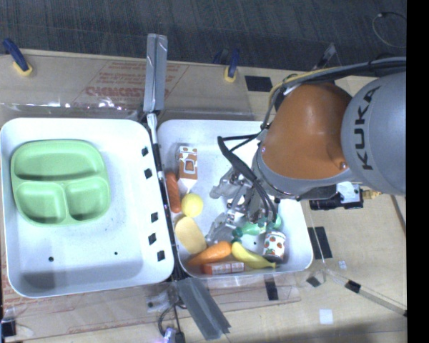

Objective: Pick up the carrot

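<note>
Starting at your left, the left bin holds 1 green divided tray and plays no part in this task. Across the divider, the right bin is crowded. The carrot lies near the bin's front wall, tilted, just beside a pale yellow piece and touching or nearly touching the banana. A small labelled stick lies just in front of it.

The gripper is low in the right bin, above and to the right of the carrot, near a green item. Its state cannot be judged here, and nothing is visibly held.

Judge this as the approach step: the carrot is not yet grasped. The next move calls for a shift toward the bin's front-left, aligning across the carrot's narrow width while avoiding the banana.
</note>
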Controlling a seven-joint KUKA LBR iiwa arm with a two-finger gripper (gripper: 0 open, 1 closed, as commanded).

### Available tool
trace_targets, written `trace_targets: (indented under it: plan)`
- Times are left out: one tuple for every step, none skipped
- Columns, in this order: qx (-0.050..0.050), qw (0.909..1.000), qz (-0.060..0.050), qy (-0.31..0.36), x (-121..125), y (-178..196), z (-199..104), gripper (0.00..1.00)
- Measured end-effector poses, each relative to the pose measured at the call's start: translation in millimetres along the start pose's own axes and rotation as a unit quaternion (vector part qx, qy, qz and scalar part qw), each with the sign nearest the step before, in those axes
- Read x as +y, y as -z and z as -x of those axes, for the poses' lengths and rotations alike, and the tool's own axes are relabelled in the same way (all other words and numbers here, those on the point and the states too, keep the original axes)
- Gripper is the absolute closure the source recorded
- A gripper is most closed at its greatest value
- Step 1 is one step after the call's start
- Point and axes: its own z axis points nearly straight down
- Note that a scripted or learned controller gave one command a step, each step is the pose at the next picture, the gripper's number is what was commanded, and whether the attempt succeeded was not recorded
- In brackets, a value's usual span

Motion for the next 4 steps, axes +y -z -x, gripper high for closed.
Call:
trace_targets:
  plan:
    - [0.001, 0.9884, 0.0, 0.152, -25.5, -120.6, 13.2, 0.0]
    - [0.001, 0.9881, 0.0, 0.154, -24.4, -110.7, 13.4, 1.0]
    - [-0.001, 0.9882, 0.0, 0.153, 60.0, -4.7, -22.2, 1.0]
    - [0.0, 0.9882, 0.0, 0.153, 59.7, -4.9, -22.2, 0.0]
